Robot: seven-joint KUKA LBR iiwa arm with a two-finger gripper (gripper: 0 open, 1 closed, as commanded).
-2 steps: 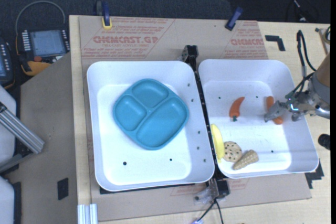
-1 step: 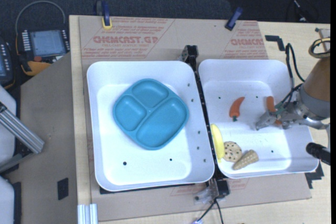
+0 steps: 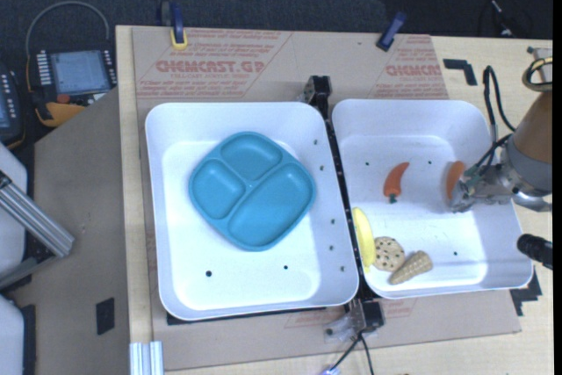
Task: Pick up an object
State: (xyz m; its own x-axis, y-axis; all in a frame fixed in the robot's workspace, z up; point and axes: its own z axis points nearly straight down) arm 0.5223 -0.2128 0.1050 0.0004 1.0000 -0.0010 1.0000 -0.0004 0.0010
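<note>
Two bins: left bin point(image 3: 167, 189) holds one blue tray point(image 3: 253, 189); right bin point(image 3: 421, 114) holds one chili point(image 3: 396, 180), one sausage point(image 3: 454, 178), one banana point(image 3: 363, 234), one cookie point(image 3: 387, 252), one cone point(image 3: 411, 266). Gripper point(image 3: 463, 198) low in right bin, touching sausage, which stands upright just left of it; grip state cannot be told

An orange object point(image 3: 454, 178) just beside the gripper point(image 3: 464, 199) is partly hidden by it, its kind unclear.
</note>
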